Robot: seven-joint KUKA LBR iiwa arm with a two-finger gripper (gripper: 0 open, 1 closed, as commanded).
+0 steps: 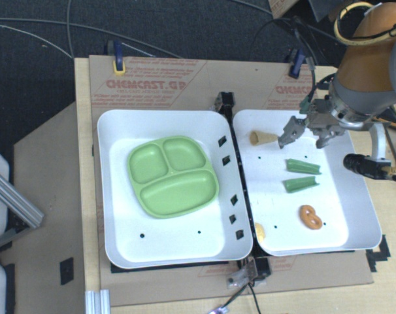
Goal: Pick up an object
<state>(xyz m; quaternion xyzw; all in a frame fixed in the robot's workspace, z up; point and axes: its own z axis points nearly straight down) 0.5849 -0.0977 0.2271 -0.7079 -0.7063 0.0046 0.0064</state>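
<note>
My gripper hangs open over the back of the right bin, with nothing between its two fingers. Just below it lie two green pods, one nearer the fingers and one a little lower. A tan cone-shaped piece lies to the gripper's left near the bin's back wall. An orange pretzel sits toward the front of the same bin. A small yellow piece rests at the bin's front left edge.
The left bin holds a green divided plate with three compartments. A black divider with clips runs between the bins. Blue clamps hold the board at the back. Cables lie beyond the bench.
</note>
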